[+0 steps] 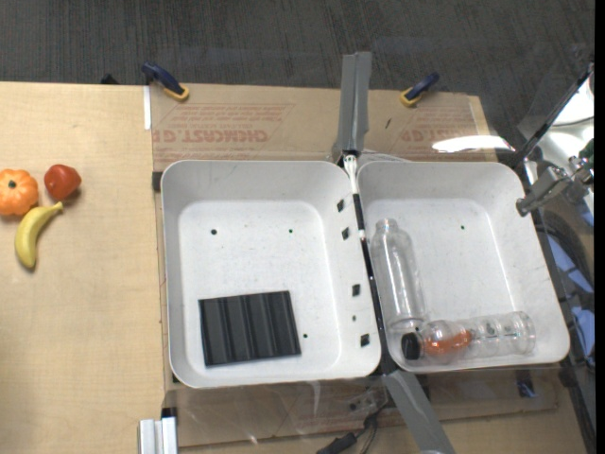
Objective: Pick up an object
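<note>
Looks like we're at the very start: the clear plastic bottle [399,274] and the clear tube with orange inside [473,337] lie untouched in the right white bin [454,180], so next it needs to reach in and drop over one.

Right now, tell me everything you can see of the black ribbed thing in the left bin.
The black ribbed block is a flat, dark rectangle with lengthwise grooves dividing it into parallel strips, matte like rubber or plastic. It lies flat on the left bin floor, near the front left corner, slightly skewed. It rests on the floor, apart from other objects.
</note>
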`<state>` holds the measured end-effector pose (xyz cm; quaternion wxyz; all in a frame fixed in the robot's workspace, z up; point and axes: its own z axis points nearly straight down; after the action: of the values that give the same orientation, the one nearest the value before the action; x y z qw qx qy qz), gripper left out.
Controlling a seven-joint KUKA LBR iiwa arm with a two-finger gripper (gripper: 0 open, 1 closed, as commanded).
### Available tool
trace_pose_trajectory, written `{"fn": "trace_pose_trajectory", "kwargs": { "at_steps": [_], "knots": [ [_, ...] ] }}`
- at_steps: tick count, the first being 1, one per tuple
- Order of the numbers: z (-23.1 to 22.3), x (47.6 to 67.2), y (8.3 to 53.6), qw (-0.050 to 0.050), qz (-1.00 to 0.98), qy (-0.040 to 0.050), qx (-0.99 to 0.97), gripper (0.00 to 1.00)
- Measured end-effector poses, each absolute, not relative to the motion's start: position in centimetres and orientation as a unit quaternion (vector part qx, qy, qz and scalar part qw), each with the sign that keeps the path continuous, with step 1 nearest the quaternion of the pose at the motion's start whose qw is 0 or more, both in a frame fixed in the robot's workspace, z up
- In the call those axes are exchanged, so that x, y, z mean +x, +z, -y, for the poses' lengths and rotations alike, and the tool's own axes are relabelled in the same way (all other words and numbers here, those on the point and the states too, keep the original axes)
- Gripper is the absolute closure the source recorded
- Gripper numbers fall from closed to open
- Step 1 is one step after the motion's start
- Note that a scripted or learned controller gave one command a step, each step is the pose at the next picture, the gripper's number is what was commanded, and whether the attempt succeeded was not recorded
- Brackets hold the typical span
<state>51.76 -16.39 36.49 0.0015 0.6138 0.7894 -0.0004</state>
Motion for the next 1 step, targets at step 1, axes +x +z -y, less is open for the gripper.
{"fn": "trace_pose_trajectory", "kwargs": {
  "at_steps": [1],
  "knots": [
    [9.23,52.87,23.29,-0.001,-0.747,-0.0012,0.665,0.0]
  ]
}}
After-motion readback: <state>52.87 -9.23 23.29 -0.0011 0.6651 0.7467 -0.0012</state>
